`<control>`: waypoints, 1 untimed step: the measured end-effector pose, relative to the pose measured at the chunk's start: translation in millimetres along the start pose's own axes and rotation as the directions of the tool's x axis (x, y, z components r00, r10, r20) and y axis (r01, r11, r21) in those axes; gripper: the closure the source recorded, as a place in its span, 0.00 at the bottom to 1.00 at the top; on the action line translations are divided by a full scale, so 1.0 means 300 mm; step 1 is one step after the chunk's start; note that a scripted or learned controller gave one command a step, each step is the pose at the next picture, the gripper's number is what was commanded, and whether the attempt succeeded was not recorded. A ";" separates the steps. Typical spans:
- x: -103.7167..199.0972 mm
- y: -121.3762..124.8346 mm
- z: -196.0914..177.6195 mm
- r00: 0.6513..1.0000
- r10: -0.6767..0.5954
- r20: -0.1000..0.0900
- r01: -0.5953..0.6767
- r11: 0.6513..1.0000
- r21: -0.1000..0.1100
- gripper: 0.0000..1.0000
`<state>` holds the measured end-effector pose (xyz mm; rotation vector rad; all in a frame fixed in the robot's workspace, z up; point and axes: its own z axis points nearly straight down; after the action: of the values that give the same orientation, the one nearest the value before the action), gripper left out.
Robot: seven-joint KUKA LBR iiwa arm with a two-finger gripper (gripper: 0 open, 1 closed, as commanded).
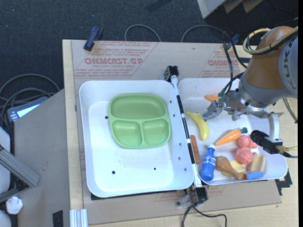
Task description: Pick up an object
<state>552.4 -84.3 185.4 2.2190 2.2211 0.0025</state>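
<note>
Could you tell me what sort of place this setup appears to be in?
Probably a robotics lab: a robot arm reaches over two white bins of toy food on a protective-film-covered bench, with loose cables on carpet.

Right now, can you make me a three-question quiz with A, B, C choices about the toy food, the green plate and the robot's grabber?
1. Where is the green plate?
A. In the left bin
B. In the right bin
C. On the floor

2. What colour is the bottle?
A. Red
B. Blue
C. Black

3. What is the gripper doing?
A. Holding the plate
B. Lifting the bottle
C. Hanging above the right bin, holding nothing

Answers:
1. A, the plate lies flat in the left bin, beside the divider.
2. B, the bottle is blue with a white cap, lying near the right bin's front edge.
3. C, the gripper sits just above the banana with nothing between its fingers.
</note>
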 end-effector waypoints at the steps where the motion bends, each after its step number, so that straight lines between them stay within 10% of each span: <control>1: -0.026 -0.036 0.228 1.000 0.001 0.000 -0.001 1.000 0.004 0.00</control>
<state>541.9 -92.0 117.0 2.2227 2.2216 -0.0015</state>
